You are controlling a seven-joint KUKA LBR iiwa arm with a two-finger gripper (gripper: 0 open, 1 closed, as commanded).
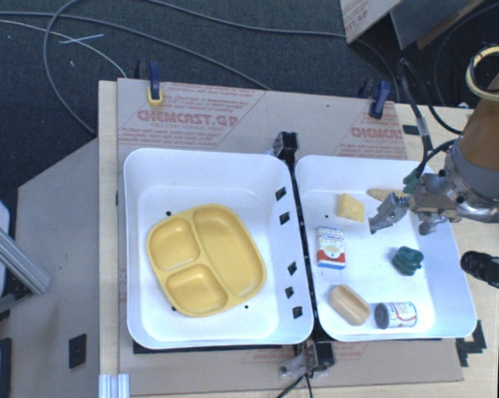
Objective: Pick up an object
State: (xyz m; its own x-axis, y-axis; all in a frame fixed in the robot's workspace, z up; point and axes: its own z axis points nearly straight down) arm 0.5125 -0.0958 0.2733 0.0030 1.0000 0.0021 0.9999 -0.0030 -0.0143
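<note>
Red print reading "CHEMCAST GP" appears on the brown protective sheet (195, 113) covering the board beneath the two bins, at the far left. The same red print repeats at the far right but is too blurred to read. The small carton (331, 247) and the can (395, 314) carry labels too small to read.

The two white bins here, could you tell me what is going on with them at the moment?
The arm reaches in over the right bin, its gripper hovering above the items with nothing between its fingers. Below lie a yellow sponge-like block, a small carton, a green object, a bread roll and a can. The left bin holds a yellow divided tray.
</note>
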